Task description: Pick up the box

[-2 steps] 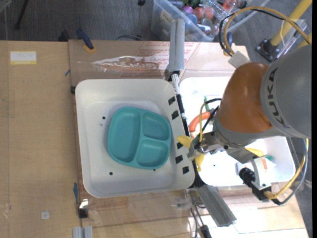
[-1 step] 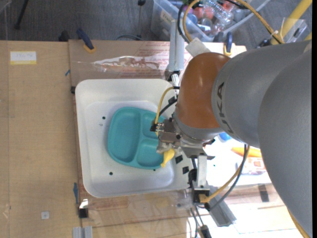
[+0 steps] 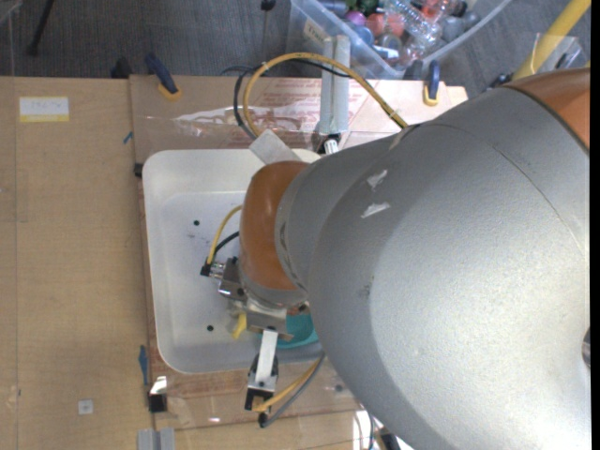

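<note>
Grey arm [image 3: 450, 270] reaching in from the right and covering most of the right half of the view, its orange band [image 3: 262, 228] hanging over the white bin [image 3: 173, 251] that is sitting on the brown counter [image 3: 66, 270]. The tool [image 3: 253, 309] is pointing down inside this bin near its front wall, with a yellow cable [image 3: 281, 62] looping from behind the bin down to the wrist; the wrist is hiding the tool's working end, so whether it is wide, narrow or holding anything cannot be told. The box [image 3: 302, 332] is showing as a teal sliver on the bin floor, just beside the tool and mostly lying under the arm; contact between the two cannot be judged. Small dark specks are dotting the bin floor to the left. Beyond the counter, a clear tub [image 3: 412, 26] of bottles is standing on the grey floor
</note>
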Tool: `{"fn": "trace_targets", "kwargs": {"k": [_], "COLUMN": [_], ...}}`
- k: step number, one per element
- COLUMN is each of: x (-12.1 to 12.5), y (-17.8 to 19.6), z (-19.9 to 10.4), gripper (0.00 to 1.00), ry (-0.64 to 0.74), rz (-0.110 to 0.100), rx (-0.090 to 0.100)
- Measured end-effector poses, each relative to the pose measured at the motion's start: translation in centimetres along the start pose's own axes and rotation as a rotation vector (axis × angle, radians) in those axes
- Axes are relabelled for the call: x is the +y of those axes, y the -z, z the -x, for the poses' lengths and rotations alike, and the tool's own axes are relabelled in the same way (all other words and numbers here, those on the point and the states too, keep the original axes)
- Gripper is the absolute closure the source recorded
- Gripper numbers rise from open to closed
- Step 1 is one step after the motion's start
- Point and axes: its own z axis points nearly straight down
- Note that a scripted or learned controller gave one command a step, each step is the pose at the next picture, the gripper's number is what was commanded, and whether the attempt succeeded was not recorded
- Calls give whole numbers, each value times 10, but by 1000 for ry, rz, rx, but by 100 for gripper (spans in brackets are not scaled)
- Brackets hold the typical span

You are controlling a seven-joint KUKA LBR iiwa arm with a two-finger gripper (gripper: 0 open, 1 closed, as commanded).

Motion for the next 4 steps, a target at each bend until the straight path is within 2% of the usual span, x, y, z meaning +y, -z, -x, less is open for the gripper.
{"fn": "trace_targets", "kwargs": {"k": [1,2,3,4], "x": [74,134,172,192], "y": [107,47,97,94], "z": [-32,8,-16,-5], "gripper": [100,100,100,100], "ry": [185,7,81,27], "rz": [-12,-15,-10,-9], "rx": [-10,-13,-10,-11]}}
